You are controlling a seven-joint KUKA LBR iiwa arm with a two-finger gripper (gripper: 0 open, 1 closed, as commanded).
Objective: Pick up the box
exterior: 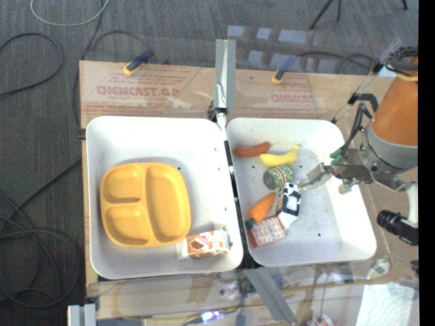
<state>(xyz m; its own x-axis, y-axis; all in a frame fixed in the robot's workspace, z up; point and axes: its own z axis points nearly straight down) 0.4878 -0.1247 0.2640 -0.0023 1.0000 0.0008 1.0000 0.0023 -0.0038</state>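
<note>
- The gripper (314, 177) hangs low over the right bin (340, 240), its thin fingers reaching left toward the pile of toys; whether they are spread or pressed together I cannot tell, and nothing shows between them.
- Just beside the fingertips stand a green can (278, 177) and a small black-and-white piece (291, 200); a banana (280, 157) and a sausage (251, 149) lie farther back, a carrot (262, 208) nearer.
- A box (269, 230), red and white, lies at the near left of the right bin, touching the carrot's tip. A second box-like carton (206, 244) lies in the left bin (156, 131) at its near right corner, beside a yellow divided plate (145, 204).
- Judged step: approach, with no grasp made yet. If the red-and-white box is meant, the next move calls for shifting nearer and left, clear of the can and carrot, then descending squarely on it.
- The bins sit side by side on a worktop (177, 90) covered in brown board, held by clamps at the far edge.
- Around it, dark carpet (170, 19) with loose cables (64, 5).
</note>
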